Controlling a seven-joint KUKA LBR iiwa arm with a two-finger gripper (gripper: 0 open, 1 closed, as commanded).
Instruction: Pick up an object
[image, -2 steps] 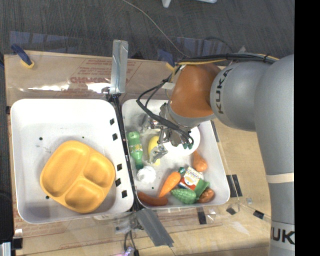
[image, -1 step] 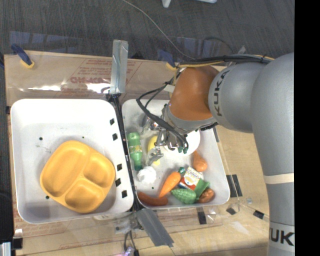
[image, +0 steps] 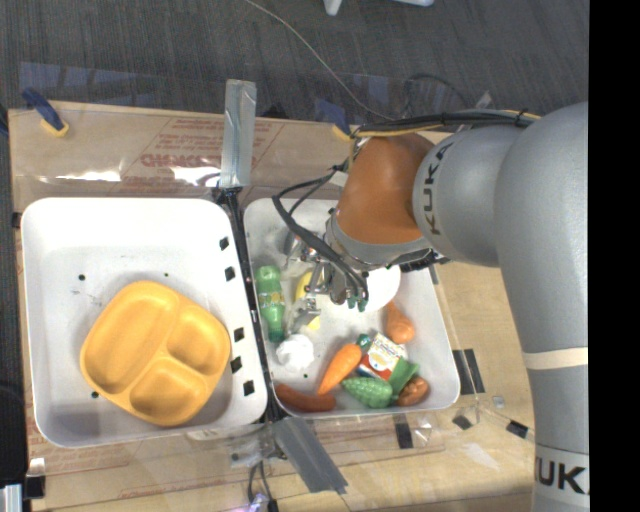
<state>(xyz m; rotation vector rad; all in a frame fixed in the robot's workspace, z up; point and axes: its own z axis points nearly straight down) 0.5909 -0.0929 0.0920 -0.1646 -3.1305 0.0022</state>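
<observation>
On the table (image: 480, 300), two bins sit side by side. The arm (image: 500, 190) reaches into the right bin (image: 445, 350), its hand (image: 325, 290) low over a green bottle (image: 268, 290); open or closed, I cannot tell. The left bin (image: 50, 250) holds a yellow tray (image: 155, 350). A carrot (image: 340, 368) lies nearer.

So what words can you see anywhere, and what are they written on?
"KUKA", only partly seen, on the grey arm, by the orange band.
"UK", cut off, low on the arm.
Red print on the cardboard: too blurred to read.
Label on a small packet: too small to read.
</observation>
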